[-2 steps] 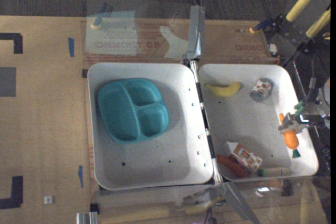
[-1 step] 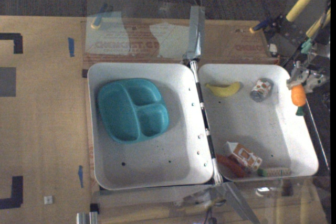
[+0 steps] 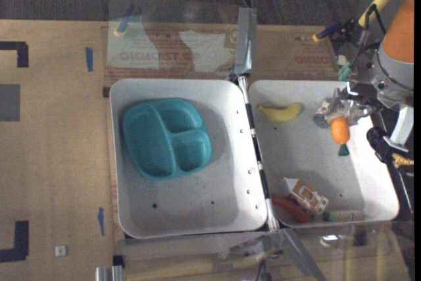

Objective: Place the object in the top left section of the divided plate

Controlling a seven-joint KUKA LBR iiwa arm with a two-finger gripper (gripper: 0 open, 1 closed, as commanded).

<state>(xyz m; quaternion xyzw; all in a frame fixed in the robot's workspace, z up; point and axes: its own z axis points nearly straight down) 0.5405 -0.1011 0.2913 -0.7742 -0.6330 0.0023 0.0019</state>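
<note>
The jaws (image 3: pixel 339 116) hang over the right bin (image 3: pixel 388 204), clamped on the top of a little orange carrot (image 3: pixel 340 132). The blue divided plate (image 3: pixel 167 137) sits far off to the left of the jaws, in the left bin (image 3: pixel 177 220). A yellow banana (image 3: pixel 281 112) lies just left of the jaws.

Smooth teal plastic divided plate (image 3: pixel 167 137), matt white bins (image 3: pixel 223 207), pale wooden bench (image 3: pixel 52 161), glossy plastic carrot (image 3: pixel 339 131)
</note>
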